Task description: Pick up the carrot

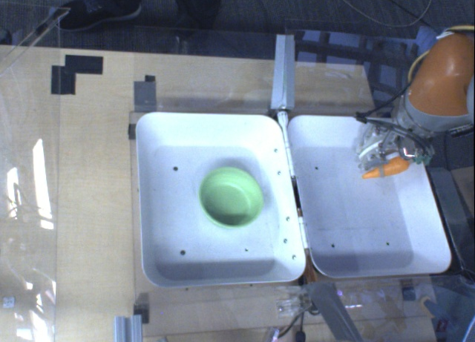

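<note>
The carrot (385,169) sits right at the fingers (373,156), over the right bin (371,222). Whether they are clenched on it, I cannot tell.

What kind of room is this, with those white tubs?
Probably a robotics lab: a robot arm reaches over two white bins on a wooden bench, with a carrot and a green bowl as practice objects.

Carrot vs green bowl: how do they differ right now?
The carrot is orange, thin and elongated; the green bowl is round and much wider. The carrot lies in the right bin, near its upper right corner; the bowl sits mid left bin. The gripper is right at the carrot; the bowl stands alone. Both rest on white bin floors.
</note>
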Action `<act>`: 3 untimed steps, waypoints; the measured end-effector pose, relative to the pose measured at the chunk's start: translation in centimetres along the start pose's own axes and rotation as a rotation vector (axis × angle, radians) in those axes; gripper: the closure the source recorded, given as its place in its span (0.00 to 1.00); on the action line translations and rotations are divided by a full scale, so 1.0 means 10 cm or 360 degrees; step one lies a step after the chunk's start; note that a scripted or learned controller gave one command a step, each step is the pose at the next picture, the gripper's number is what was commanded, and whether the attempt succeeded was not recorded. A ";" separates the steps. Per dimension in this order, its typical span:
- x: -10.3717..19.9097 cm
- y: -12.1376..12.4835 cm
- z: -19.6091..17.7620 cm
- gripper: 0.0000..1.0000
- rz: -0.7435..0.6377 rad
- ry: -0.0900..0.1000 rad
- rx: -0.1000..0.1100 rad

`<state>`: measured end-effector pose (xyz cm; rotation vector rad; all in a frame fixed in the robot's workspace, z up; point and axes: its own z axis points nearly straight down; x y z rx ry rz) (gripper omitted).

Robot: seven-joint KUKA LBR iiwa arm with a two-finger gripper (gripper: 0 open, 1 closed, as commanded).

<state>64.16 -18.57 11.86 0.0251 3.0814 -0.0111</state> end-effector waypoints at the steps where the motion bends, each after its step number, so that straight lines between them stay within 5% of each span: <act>1: 0.27 1.29 -1.24 1.00 -0.0232 0.0066 -0.0018; 2: 0.54 0.98 -1.20 1.00 -0.0805 0.0061 -0.0030; 3: 0.33 1.17 -0.93 1.00 -0.1317 0.0062 -0.0045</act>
